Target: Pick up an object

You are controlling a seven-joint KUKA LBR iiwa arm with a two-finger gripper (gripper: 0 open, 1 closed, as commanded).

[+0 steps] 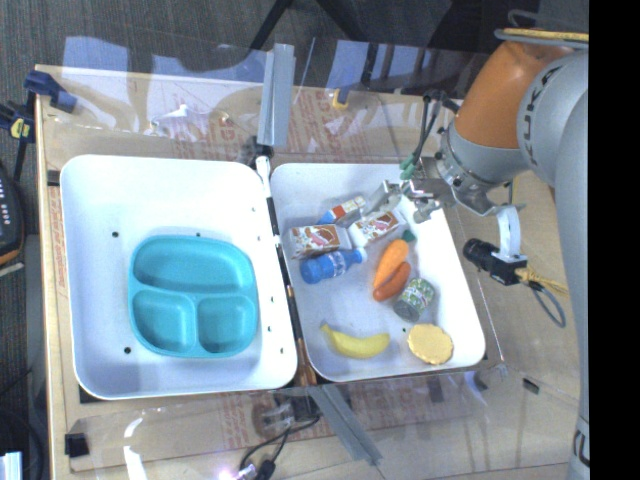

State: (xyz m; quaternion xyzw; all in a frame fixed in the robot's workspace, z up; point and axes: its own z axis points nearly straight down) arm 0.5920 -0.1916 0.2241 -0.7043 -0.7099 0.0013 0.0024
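The gripper [405, 200] hangs over the right bin's [466, 293] far side, just above a small carton [376, 227]; whether it is clenched I cannot tell.

Bins [100, 183] glossy white plastic; divided tray [193, 293] smooth teal plastic; banana [356, 342] and carrot [391, 267] shiny plastic; bench [200, 118] plywood-looking.

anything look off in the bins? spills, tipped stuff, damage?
Nothing stands out. The toy food in the right bin lies loosely jumbled: carrot, banana, blue bottle. The teal divided tray sits flat in the left bin.
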